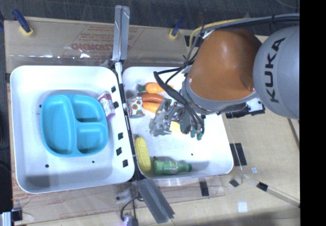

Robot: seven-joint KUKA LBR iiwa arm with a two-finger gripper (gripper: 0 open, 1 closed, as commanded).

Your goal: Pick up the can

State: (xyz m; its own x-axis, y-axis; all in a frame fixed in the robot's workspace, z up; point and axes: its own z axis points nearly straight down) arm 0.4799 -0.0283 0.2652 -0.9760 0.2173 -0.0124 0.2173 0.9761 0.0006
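Your bench carries two shallow white bins side by side: the left bin and the right bin.

Left bin, your holdings: one blue divided tray lying flat toward the middle, and one small packet with a dark red label, leaning at the tray's right edge near the wall between the bins.

Right bin, your holdings:
- The can, small, with a red and white label, at the bin's left wall in its upper half. It lies just left of the orange items and apart from the gripper.
- Two orange, carrot-like pieces, one above the other, next to the can.
- An ear of corn, yellow, along the left wall in the lower half.
- A green bottle, on its side at the bin's lower edge, touching or just beside the corn's lower end.

Your arm reaches in from the right, its orange band over the bin's upper right. The gripper hangs over the middle of the right bin, right of the can. How far it stands open you cannot tell; cables and metal parts blur together there, and nothing can be made out in its hold.
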